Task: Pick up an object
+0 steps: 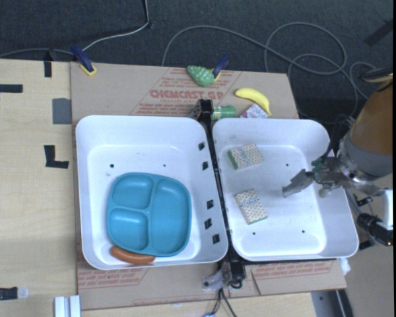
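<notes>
Two small patterned sponge-like pads lie in the right bin [317,137], and either could serve as the object to pick up: one pad [245,156] sits near the bin's upper left corner, tilted, and the other pad [251,206] lies lower down, near the bin's left wall and about midway along it, well apart from the first. The gripper [296,186] hovers over the right half of this bin, reaching in across its right wall, its tip pointing left toward the open floor between the pads and touching neither; whether its claw is apart or together cannot be told from this slant. Behind it, the grey arm with its orange band [376,121] rises at the bench's right edge. The left bin [92,137] holds a blue divided plate [148,213] in its lower half, with an orange sausage-shaped toy [132,256] lying against the plate's lower rim at the bin's bottom wall. Both bins rest on a cardboard sheet [119,88]. On that cardboard, beyond the bins' top walls, lie a green knobbly toy [200,75], a yellow banana [253,98] and a small green item [224,111] just beside the junction of the two bins.
</notes>
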Motion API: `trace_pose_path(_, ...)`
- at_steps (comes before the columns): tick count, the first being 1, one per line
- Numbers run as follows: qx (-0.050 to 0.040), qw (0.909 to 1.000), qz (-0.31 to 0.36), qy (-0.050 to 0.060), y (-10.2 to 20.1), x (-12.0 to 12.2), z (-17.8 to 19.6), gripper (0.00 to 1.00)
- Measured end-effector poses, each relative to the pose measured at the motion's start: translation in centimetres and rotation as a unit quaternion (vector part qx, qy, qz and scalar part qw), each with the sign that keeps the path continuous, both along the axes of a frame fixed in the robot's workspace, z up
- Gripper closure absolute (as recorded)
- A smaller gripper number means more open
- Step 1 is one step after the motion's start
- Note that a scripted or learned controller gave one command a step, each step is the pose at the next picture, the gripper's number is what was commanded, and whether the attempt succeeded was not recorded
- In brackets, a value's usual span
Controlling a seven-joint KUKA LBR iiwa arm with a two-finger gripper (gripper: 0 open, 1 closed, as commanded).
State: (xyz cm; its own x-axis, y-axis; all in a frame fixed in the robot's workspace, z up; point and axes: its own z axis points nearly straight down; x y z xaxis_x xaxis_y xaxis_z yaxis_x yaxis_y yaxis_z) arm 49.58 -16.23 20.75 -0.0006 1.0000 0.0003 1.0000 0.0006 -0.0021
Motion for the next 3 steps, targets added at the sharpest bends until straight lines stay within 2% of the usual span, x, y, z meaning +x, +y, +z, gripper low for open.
trace_pose_path(1, 0.0009, 1.0, 0.0, 0.001, 5.4, 0.4, -11.2, 0.0)
trace_pose_path(2, -0.0003, 1.0, 0.001, -0.002, 9.3, 7.5, -2.3, 0.0)
trace_pose_path(3, 0.0001, 1.0, 0.0, 0.0, 11.6, 0.5, -2.4, 0.0)
